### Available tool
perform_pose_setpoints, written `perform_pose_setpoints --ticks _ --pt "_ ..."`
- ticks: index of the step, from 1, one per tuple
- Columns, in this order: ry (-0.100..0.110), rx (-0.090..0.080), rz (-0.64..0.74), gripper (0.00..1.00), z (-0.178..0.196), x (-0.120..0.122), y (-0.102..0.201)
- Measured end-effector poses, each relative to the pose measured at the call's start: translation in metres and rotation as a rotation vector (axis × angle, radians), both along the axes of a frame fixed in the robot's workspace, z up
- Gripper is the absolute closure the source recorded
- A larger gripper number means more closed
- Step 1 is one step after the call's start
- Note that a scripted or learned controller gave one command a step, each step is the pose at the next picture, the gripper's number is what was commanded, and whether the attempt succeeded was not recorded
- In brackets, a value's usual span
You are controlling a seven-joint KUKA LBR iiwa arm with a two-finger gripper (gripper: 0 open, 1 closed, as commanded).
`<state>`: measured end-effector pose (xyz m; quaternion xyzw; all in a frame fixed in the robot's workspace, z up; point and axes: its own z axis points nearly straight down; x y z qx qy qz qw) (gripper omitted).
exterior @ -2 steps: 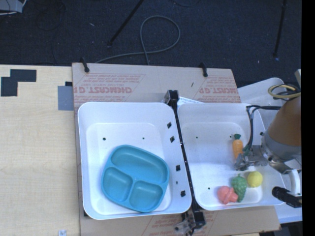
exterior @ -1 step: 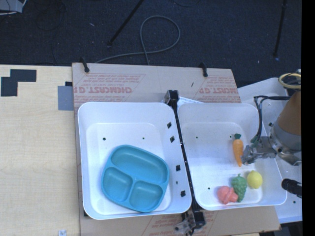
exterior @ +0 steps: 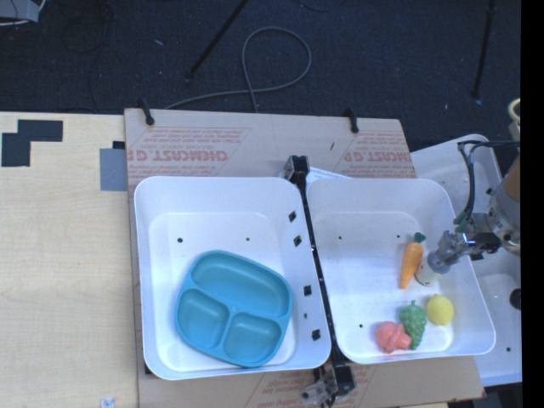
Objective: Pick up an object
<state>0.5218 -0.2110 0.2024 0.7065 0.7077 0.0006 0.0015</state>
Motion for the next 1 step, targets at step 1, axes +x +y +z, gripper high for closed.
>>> perform_pose_setpoints --ticks 1 --pt "0.000 0.000 0.001 1.00 0.0607 0.0023 0.0062"
